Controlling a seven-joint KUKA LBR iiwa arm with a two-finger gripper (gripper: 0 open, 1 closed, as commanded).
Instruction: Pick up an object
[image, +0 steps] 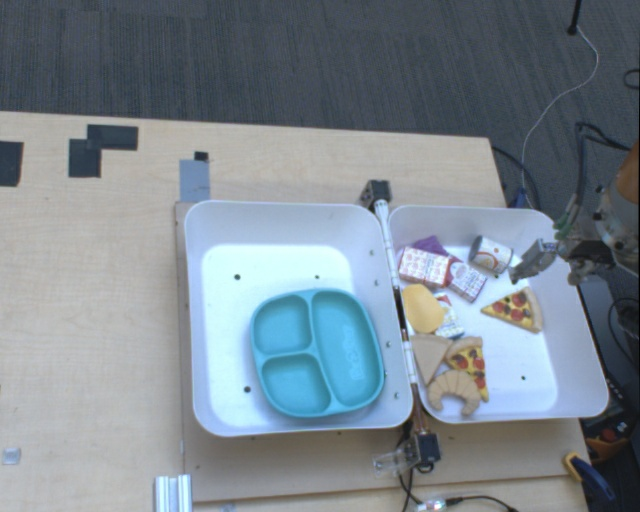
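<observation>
— What do you see at left?
— A blue divided plate (318, 353) in the left bin (215, 300).
— And right?
— Toy food in the right bin (560, 380): pizza slice (514, 309), croissant (458, 388). The gripper (540, 258) hangs at its upper right edge, jaws apart, holding nothing.

Even, bright overhead light is seen; the white bins (290, 225) are slightly washed out left of the gripper (545, 258). Shadows are soft. Mild blur is noted throughout.
</observation>
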